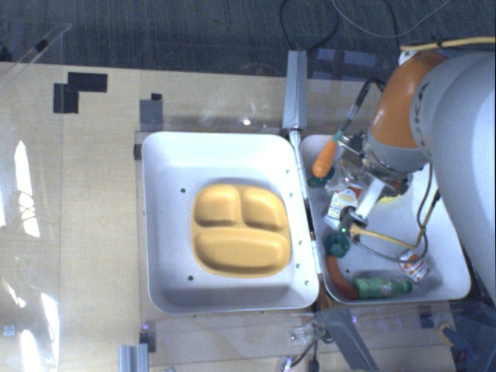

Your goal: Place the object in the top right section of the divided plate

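A yellow divided plate [239,229] lies in the left white bin [167,208]; its top right section [262,206] holds nothing. My gripper [350,208] hangs low over the right bin [449,281], near that bin's left side. Right beside it sits a small white and yellow carton [339,205]. I cannot make out whether the carton is between the fingers. The grey arm with its orange band [403,103] covers much of the right bin.
In the right bin lie an orange carrot [325,156], a dark green piece [336,244], a green bottle [382,287], a red item [339,273] and a small can [413,266]. A metal divider [295,91] stands between the bins at the back.
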`<action>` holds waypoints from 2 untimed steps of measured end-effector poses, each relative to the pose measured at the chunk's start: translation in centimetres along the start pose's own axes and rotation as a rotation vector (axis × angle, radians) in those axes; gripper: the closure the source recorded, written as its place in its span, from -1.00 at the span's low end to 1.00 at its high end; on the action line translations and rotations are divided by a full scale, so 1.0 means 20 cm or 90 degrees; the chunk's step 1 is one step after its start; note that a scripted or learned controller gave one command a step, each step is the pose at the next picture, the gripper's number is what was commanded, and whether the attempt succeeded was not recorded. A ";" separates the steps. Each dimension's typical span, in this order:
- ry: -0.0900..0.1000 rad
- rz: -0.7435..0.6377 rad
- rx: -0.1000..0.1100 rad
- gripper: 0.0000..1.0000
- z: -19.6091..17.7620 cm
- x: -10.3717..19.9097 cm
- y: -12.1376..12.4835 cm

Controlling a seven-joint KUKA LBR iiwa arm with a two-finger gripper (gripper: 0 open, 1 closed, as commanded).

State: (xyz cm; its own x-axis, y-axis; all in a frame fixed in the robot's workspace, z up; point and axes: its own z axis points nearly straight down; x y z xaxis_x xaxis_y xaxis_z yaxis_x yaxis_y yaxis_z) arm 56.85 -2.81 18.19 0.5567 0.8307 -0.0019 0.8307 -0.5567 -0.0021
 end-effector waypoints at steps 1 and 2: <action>-0.002 -0.048 -0.006 1.00 -0.01 0.11 -0.14; 0.001 -0.153 -0.002 1.00 -0.32 0.13 -0.18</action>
State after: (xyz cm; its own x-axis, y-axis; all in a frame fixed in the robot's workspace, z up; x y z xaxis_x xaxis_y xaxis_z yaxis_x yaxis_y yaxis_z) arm 55.34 1.39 24.50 0.3427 0.9394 0.0001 0.9394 -0.3427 0.0014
